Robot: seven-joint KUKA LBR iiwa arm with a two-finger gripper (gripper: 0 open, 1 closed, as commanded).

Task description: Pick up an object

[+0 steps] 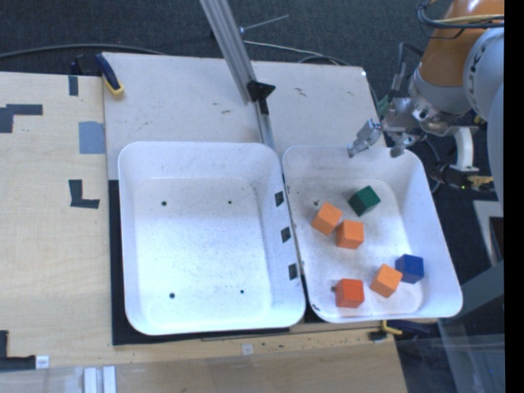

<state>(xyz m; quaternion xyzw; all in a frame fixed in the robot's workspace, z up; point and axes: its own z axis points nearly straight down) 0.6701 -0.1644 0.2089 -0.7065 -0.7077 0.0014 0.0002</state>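
The right bin (426, 195) holds several small blocks: a dark green one (364, 200), an orange pair (327, 218) (350, 234) in the middle, a red-orange one (350, 292), another orange one (386, 280) and a blue one (409, 267) near the front. My gripper (378, 140) hangs over the bin's far rim, above and behind the green block. Its fingers (361, 144) stand apart with nothing between them.
The left bin (131, 219) sits beside the right one. A slanted metal rail (233, 47) crosses the bench behind the bins. A yellow-and-blue tool (109, 74) lies at the far left of the board. Cables trail near the arm at the right.
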